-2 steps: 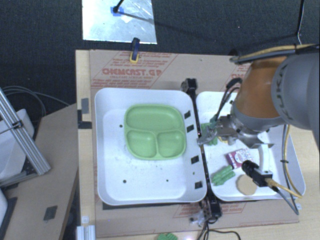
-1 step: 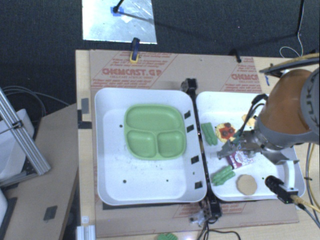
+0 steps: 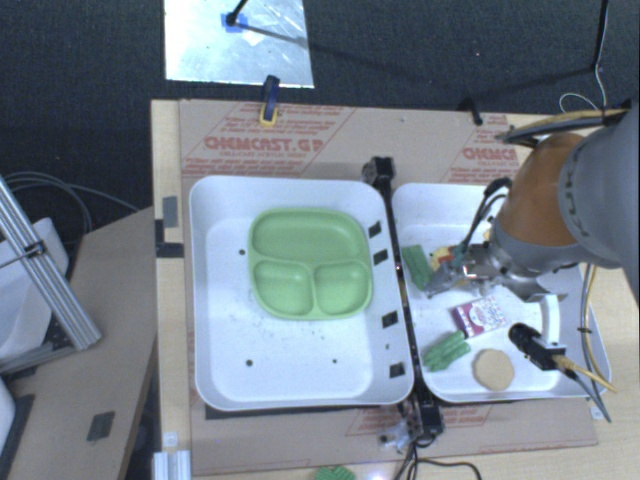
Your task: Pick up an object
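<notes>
The arm [image 3: 560,198] rises nearest to us, reaching in from the right of the frame. Its pincer [image 3: 452,268] sits low over the right bin [image 3: 432,211], in that bin's left half; we cannot tell whether it is apart or together. Just left of it lie a yellow bit [image 3: 440,257] and a green block [image 3: 415,266]. Below it we see a pink packet [image 3: 480,315], then a green toy [image 3: 445,350] and a tan disc [image 3: 493,369]. The left bin [image 3: 218,308] holds a green tray [image 3: 308,263].
</notes>
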### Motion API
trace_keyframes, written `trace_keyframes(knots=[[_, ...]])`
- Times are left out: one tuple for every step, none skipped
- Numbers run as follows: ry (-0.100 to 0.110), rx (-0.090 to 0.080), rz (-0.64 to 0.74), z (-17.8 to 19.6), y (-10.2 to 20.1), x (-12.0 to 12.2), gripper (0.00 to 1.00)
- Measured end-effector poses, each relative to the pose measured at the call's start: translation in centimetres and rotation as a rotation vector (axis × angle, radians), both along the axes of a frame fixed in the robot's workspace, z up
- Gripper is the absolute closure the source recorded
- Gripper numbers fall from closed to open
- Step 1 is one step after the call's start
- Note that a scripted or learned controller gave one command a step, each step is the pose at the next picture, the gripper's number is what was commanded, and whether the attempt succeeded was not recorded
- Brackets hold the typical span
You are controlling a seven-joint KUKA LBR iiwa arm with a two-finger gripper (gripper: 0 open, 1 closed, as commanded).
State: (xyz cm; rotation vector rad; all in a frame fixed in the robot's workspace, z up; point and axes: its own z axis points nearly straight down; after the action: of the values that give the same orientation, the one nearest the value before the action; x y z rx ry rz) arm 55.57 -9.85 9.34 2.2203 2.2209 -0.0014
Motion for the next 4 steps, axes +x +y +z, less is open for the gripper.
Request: trace_keyframes(knots=[[0.003,0.002,0.0,-1.0,1.2,-2.5,0.0],[-0.002,0.002,0.0,0.2,1.2,-2.3,1.0],[-0.007,0.009,0.017,9.6,14.2,-6.9,1.0],[-0.001,0.005,0.012,9.2,21.4,-7.0,1.0]])
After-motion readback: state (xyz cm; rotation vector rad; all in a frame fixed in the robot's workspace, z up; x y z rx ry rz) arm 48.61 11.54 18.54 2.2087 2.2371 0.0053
